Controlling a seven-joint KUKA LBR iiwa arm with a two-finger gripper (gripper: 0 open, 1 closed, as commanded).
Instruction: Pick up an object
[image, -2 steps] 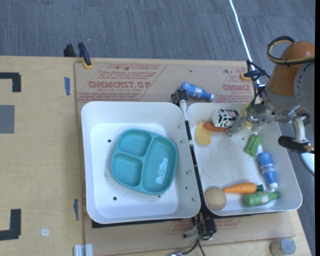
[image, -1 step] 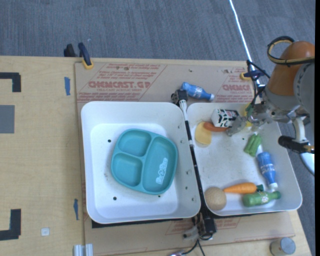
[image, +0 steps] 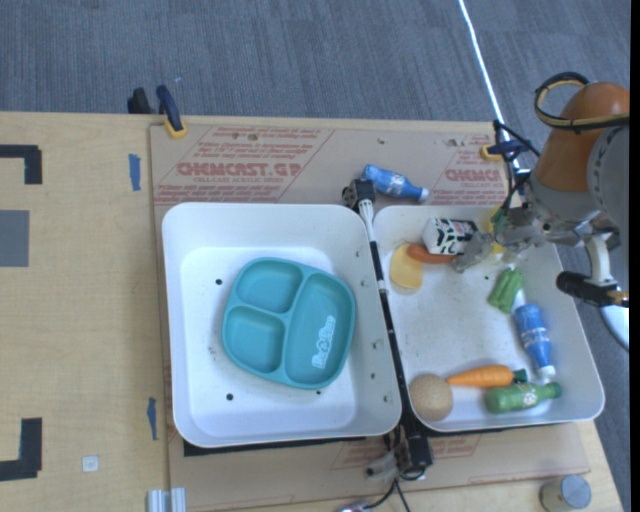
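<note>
We cannot tell how the gripper (image: 478, 252) is set. We should centre it over the black-and-white toy (image: 449, 236) just beside it before closing.

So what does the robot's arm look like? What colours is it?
The arm is grey metal with a rounded orange band near the wrist. A thin black cable loops over the orange part, and more dark wires run down to the small grey metal gripper.
</note>
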